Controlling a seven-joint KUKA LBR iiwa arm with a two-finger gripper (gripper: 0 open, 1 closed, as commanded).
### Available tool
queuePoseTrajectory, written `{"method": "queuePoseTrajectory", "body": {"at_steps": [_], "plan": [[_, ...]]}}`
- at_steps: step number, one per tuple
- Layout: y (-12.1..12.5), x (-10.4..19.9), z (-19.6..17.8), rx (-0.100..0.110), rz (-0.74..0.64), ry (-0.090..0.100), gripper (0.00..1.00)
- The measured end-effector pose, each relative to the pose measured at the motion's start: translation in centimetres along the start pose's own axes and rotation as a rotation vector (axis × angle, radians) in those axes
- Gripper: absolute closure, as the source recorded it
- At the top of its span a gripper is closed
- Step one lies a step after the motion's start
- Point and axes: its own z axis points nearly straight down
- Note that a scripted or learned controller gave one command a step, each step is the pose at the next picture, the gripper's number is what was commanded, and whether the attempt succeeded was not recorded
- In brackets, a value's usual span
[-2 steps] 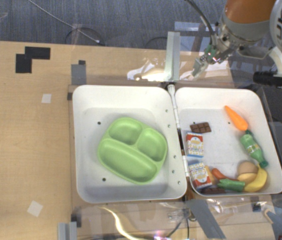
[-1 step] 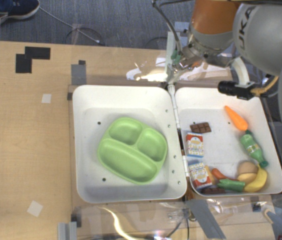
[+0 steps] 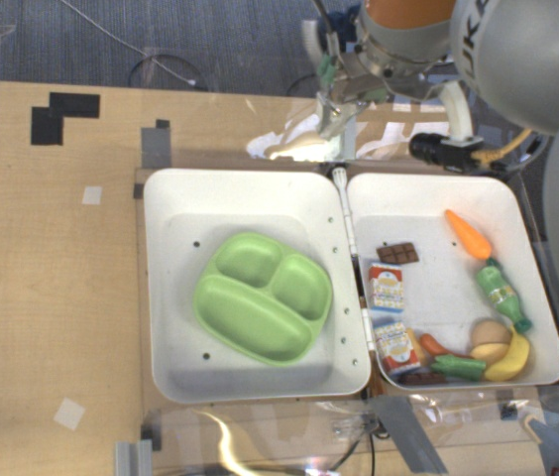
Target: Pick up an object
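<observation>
Camera view: pincer [image 3: 342, 127], grip state unclear, hangs well apart from carrot [image 3: 468, 234].

**Counter and what rests on it**

Light wood counter [image 3: 52, 266], with black square marks [image 3: 61, 115] toward its far left corner. Two shallow white bins sit directly on it, side by side, rims touching: left bin [image 3: 161, 365], right bin [image 3: 527, 226]. Crumpled white material [image 3: 294, 145] lies just behind the bins (identity unclear).

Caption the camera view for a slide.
Gripper above the bins' far edge; green divided plate in left bin, toy food in right bin.
</observation>
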Motion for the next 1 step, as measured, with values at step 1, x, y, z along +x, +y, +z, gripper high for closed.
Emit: {"method": "queuePoseTrajectory", "body": {"at_steps": [1], "plan": [[1.58,4.53,3.38,0.005,0.140,0.001,1.00]]}}
